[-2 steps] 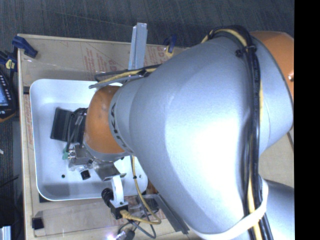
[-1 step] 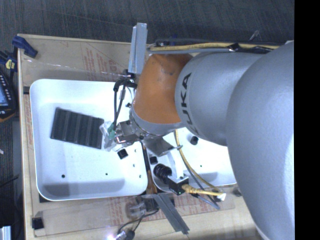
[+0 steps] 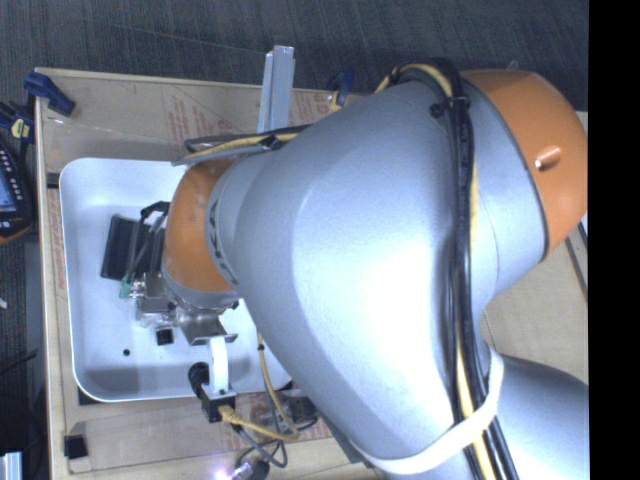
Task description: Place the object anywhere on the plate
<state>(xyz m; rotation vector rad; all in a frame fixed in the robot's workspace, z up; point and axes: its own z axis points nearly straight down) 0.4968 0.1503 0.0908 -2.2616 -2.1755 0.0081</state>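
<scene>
The grey arm [image 3: 400, 268] with its orange band [image 3: 190, 238] covers most of the camera view and reaches down into the left white bin [image 3: 85, 198]. My gripper [image 3: 160, 313] hangs low over the bin's floor, near the bin's middle. A black box-shaped part [image 3: 125, 246] sits on the wrist just left of the orange band. A small dark piece [image 3: 164, 337] lies right under the gripper, and I cannot tell whether it is an object or part of the tool. A tiny dark speck [image 3: 127, 352] lies on the bin floor to the left.
The bin's white walls rise at the left and front edges. A white bracket with a black clip [image 3: 212, 370] and yellow cables [image 3: 255, 423] hang by the bin's front right corner. Blue clamps [image 3: 45, 90] sit at the wooden bench's back left.
</scene>
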